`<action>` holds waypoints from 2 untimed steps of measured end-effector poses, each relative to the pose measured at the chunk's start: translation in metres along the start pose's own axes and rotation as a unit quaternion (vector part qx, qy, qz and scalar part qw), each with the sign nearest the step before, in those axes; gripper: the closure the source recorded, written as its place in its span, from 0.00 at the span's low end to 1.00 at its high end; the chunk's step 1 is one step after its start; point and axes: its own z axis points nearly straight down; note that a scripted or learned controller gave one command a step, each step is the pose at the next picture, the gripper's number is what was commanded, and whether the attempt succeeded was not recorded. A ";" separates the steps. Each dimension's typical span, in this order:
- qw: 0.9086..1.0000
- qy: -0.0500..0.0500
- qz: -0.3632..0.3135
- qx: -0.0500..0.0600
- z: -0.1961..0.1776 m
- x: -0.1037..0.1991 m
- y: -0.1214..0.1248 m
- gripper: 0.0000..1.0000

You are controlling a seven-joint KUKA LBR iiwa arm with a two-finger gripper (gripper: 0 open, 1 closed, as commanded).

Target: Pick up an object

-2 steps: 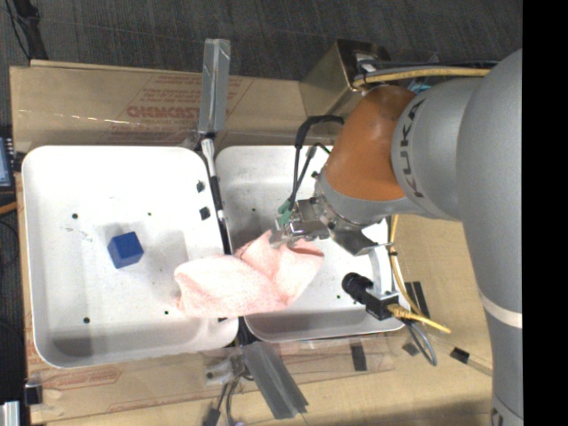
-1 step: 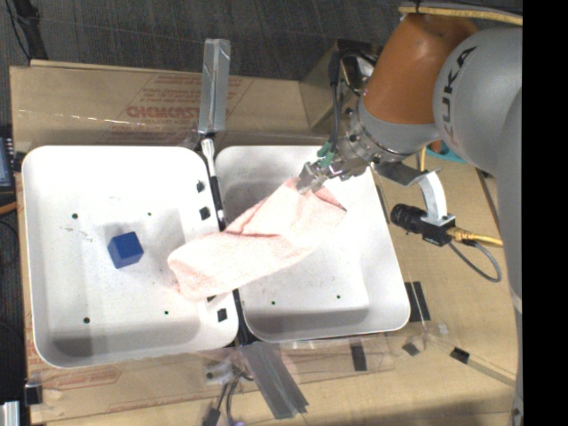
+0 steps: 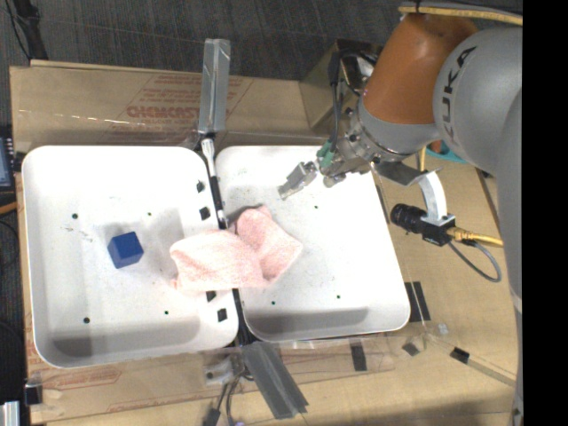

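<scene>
Cardboard sheeting [image 3: 106, 105] covers the bench beneath two shallow white plastic bins, left bin [image 3: 53, 238] and right bin [image 3: 355, 256]. A crumpled pink cloth [image 3: 235, 251] drapes over their shared rims (mostly flat, lying partly in each). A small blue cube [image 3: 126, 248] sits in the left bin. The metal two-finger gripper [image 3: 293, 182] hangs over the right bin's far side, grasping nothing.
</scene>
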 end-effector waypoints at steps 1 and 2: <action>0.997 0.001 -0.073 0.002 0.115 -0.002 -0.005 0.00; 0.998 0.000 -0.064 0.001 0.178 -0.005 0.006 0.00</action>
